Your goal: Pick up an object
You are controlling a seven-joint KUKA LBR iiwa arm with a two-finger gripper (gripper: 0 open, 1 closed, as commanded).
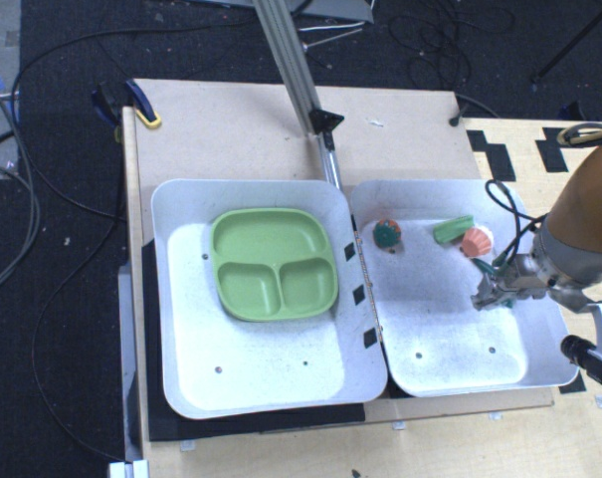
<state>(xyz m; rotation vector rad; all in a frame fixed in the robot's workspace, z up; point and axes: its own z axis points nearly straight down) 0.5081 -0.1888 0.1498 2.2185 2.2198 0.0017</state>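
The end effector [492, 297] hangs low over the right bin [450, 361], near that bin's right wall, with the grey arm [579, 227] and its orange band reaching in from the right. It is small and dark against the white floor, and a tangle of cable crosses it, so whether it is open or closed cannot be made out, and nothing can be seen held in it.

Three small things lie in the right bin, all in its far half. The nearest to the end effector is a pink piece [477, 241], just beyond it toward the back of the bin and apart from it. A green block [452, 229] lies touching or almost touching the pink piece on its left side, tilted a little. Farther left, near the wall shared with the other bin, sits a ball [386, 233], green with a touch of red on top; it is well apart from the end effector. The near half of the right bin shows only bare floor around the end effector.

The left bin [251, 366] holds one green tray [275, 264] with three compartments, lying flat in the far half.

Counted: two bins, side by side on the surface [231, 127]; one tray; three small things, all in the right bin.
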